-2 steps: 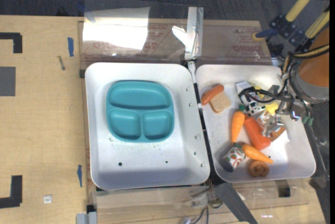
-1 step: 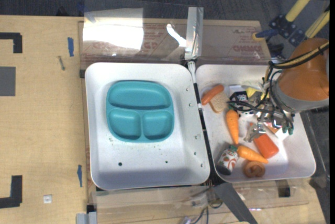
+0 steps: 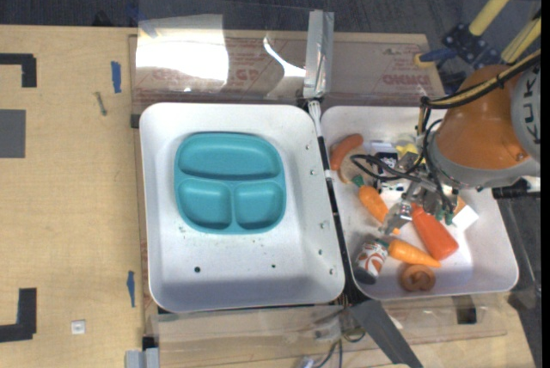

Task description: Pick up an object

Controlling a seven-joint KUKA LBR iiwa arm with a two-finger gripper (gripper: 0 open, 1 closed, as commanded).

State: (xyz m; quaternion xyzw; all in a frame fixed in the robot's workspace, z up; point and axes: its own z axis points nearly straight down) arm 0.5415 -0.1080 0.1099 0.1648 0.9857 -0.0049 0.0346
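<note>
Objects for picking: a cluster of small toy food items lies in the right bin, lower right of the frame.
Right bin, upper part: an orange curved piece rests near the bin's upper left corner, with small black, white and yellow items just beside it; these are too small to identify.
Right bin, centre: a small orange carrot-like piece lies tilted, left of the gripper.
Right bin, lower part: a red-orange elongated piece lies at a slant; below it an orange carrot lies nearly level; a round brownish-orange item sits at the bin's lower edge; a small red, white and black can-like item lies at the lower left, near the divider.
Left bin: white, centre of the frame, holding one teal compartment tray with one wide section above and two smaller sections below. The tray sits towards the bin's upper middle.
Arm: enters from the right edge, orange band uppermost, wrist angled down and leftwards over the right bin.
Gripper: low over the centre of the right bin, between the carrot-like piece and the red-orange piece, close to both.
Finger state: cannot be determined; the tip is small and cluttered by cables.
Surroundings: tan bench surface at left; clear sheeting behind the bins.
</note>
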